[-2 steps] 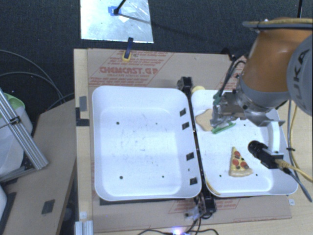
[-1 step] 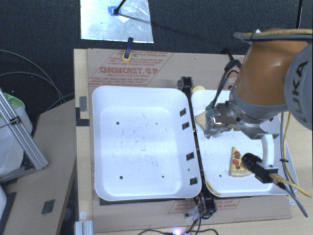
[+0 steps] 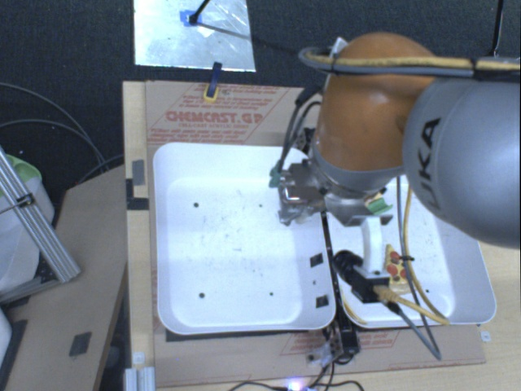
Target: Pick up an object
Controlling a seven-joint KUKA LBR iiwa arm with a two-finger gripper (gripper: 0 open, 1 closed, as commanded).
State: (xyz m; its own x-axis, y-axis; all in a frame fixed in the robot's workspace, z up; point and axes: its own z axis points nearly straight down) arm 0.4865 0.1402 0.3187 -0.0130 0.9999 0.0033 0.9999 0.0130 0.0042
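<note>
The metal two-finger pincer (image 3: pixel 291 206) hangs over the right side of the left of two shallow white plastic bins (image 3: pixel 203 251). I cannot tell how far open it is or whether it grips anything. One small tan-and-red object (image 3: pixel 397 265) lies in the right bin (image 3: pixel 464 296), too small to judge its long axis. The grey arm (image 3: pixel 456 153) reaches in from the right, wrist pointing down.

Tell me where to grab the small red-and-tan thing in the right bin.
The red-and-tan thing lies low on the floor of the right bin, partly hidden by the arm, so its shape is hard to tell. Best guess: come straight down from above and grip across its short width; its right side looks free.
</note>
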